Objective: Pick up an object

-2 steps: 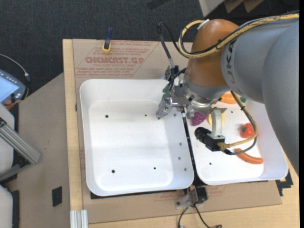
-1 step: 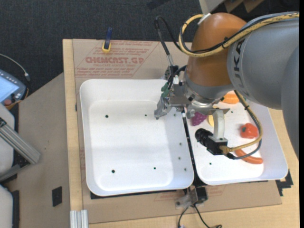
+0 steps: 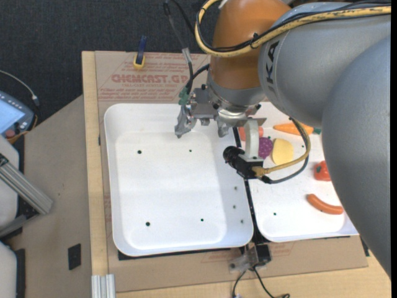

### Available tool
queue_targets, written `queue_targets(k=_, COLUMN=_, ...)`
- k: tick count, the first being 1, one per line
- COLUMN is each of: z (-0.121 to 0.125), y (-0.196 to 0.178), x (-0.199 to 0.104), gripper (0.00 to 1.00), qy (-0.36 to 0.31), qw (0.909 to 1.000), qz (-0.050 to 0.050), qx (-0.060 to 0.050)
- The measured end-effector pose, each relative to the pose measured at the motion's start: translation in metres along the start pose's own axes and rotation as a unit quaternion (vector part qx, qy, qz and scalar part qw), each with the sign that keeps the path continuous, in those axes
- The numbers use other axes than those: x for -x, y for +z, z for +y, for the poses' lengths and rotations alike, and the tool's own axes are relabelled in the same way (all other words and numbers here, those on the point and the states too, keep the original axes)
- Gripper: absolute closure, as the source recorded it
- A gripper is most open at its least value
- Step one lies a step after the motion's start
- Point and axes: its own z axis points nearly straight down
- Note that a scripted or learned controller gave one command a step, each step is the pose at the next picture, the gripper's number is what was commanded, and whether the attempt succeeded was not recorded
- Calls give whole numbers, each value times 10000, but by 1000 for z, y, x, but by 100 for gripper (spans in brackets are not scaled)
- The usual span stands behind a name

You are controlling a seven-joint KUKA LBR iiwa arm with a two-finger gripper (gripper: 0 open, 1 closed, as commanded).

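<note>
The left bin [image 3: 167,191] fills the middle of the frame, its white floor bare but for a few dark dots, so there is wide open room from its lower rim up to the gripper [image 3: 201,124] near its upper edge. The gripper hangs below the orange band [image 3: 245,23], over the upper right corner of that bin, close to the divide between the bins; nothing shows between its fingers, and how far they are spread I cannot tell. The right bin [image 3: 291,222], at the right of the frame, is partly hidden by the grey arm [image 3: 347,92]. In it lie a purple piece [image 3: 266,146], a yellow piece [image 3: 282,151], a carrot [image 3: 291,129] and an orange sausage shape [image 3: 324,204].
</note>
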Motion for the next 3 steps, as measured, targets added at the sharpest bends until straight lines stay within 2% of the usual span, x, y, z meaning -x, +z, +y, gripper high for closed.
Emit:
queue_targets(k=1, z=-20, y=25, x=-46, gripper=0, qy=5, qw=10000, qz=-6, qx=-52)
queue_targets(k=2, z=-19, y=13, x=-43, gripper=100, qy=25, qw=10000, qz=-5, qx=-27)
queue_targets(k=3, z=-18, y=3, x=-44, gripper=100, qy=19, qw=10000, qz=-3, qx=-22)
